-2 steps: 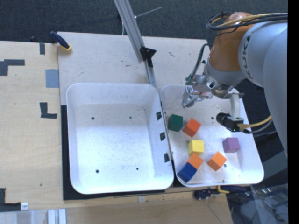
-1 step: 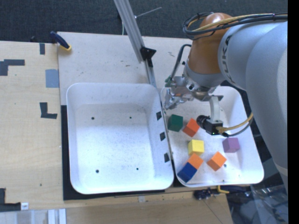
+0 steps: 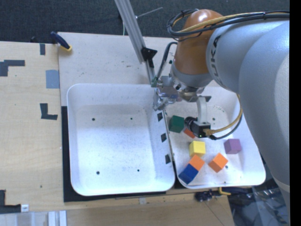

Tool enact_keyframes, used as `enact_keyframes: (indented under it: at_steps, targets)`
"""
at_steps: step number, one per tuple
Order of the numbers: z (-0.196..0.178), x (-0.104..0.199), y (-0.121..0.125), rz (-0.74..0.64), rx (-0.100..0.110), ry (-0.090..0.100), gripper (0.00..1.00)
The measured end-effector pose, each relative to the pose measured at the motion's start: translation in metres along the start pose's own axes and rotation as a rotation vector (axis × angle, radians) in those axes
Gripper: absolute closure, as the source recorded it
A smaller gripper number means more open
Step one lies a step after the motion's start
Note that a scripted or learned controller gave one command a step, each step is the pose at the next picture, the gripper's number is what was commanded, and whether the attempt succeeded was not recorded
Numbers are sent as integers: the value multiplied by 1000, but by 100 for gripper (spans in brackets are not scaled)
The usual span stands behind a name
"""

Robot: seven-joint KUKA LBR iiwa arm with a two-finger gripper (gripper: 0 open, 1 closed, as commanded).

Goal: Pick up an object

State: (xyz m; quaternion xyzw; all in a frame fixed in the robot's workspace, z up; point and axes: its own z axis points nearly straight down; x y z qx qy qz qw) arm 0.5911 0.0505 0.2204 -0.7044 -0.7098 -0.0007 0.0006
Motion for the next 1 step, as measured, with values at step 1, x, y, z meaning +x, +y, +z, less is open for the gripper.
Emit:
enact_keyframes:
  at_steps: [1]
  targets:
    - [-12, 49, -4, 0, 1, 0, 100]
